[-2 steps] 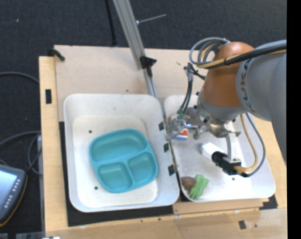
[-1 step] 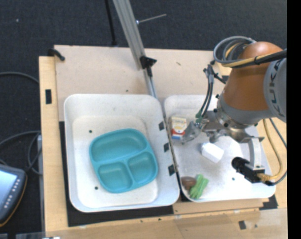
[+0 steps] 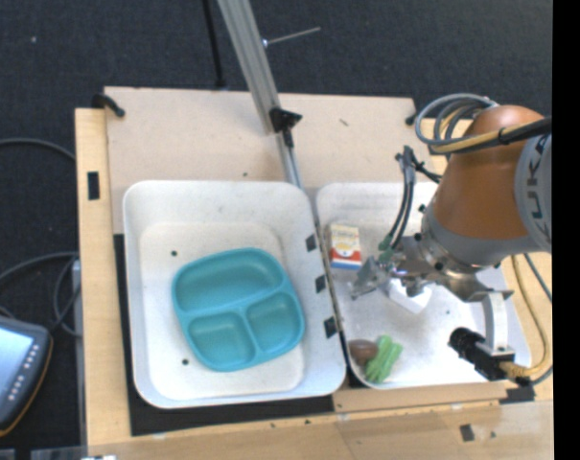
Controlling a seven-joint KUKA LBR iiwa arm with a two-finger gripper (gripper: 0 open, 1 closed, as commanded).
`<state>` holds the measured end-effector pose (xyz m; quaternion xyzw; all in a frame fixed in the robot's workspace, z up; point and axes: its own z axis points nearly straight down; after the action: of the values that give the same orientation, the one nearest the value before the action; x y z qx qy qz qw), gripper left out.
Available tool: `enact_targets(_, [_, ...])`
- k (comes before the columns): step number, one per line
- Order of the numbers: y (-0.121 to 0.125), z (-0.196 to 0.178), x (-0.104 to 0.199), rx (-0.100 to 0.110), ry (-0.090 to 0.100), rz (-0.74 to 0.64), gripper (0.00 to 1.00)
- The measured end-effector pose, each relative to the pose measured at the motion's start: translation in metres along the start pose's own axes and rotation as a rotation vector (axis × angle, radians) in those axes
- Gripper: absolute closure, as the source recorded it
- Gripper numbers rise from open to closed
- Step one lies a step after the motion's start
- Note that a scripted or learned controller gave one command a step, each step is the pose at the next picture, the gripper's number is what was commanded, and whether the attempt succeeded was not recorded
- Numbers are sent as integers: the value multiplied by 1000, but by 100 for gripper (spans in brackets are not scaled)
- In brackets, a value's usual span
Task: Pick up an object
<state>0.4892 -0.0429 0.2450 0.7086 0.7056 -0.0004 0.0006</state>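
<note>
The gripper [image 3: 378, 278] hangs low in the right bin [image 3: 366, 199], below the arm's orange band [image 3: 481, 175]. Its metal fingers point left, toward the bin's middle. Just up and left of them stands a small carton [image 3: 344, 245], white with a red and blue label. A white object [image 3: 411, 297] lies right beside the gripper, partly under the wrist. Near the bin's front edge rest a green object [image 3: 385, 358] and a brown rounded one [image 3: 363, 351], side by side.
In the left bin [image 3: 155, 209] lies a teal plate [image 3: 236, 307] with three compartments. A slanted metal rail [image 3: 256, 60] rises behind the bins. Black hardware [image 3: 470, 347] on the arm sits over the right bin's front right corner.
</note>
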Motion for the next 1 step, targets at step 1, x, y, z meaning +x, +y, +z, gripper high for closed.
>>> enact_targets(1, [1, 0, 1, -2, 1, 0, 0])
